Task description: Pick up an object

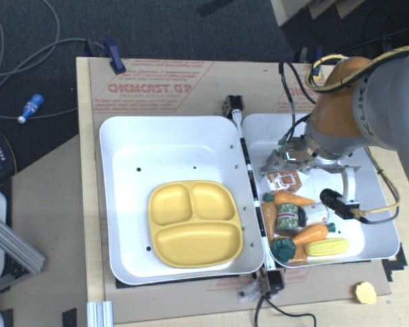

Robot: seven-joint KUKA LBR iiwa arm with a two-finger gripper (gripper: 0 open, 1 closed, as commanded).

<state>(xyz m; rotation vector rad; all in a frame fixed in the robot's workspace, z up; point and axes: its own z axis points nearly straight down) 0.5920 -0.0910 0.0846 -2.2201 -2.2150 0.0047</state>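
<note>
— What's in the right bin point(375, 182)?
— Glossy plastic toy food heaped at its near-left corner: orange carrots point(309, 234), ridged yellow corn point(327, 248), a small can point(288, 217).
— And the end effector point(286, 157)?
— Just above the heap; I cannot tell its state.

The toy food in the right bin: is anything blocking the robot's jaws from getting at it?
Nothing visible does. The gripper hangs over the right bin, just above the toy food pile clustered against the divider between the two bins.
</note>
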